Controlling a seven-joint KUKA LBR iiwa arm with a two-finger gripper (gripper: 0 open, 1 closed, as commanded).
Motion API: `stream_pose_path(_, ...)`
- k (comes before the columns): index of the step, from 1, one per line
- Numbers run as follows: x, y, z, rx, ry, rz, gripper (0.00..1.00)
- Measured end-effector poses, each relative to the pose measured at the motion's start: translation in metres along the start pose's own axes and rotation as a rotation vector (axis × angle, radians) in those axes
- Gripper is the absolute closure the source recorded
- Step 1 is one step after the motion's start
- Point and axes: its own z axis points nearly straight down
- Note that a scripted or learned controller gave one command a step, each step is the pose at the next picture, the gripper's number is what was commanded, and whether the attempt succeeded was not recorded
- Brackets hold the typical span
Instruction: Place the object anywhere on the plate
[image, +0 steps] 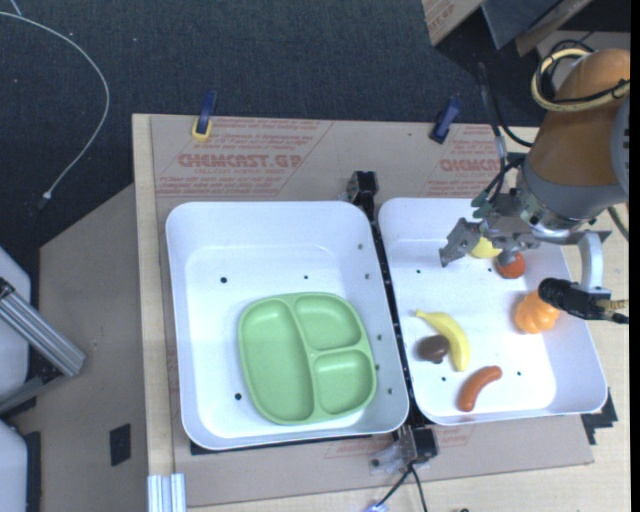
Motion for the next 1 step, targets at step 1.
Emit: stream_pose_path(1, 0.0001, 0.0027, -0.0073, -0.014, -0.001, -0.003, 0.0)
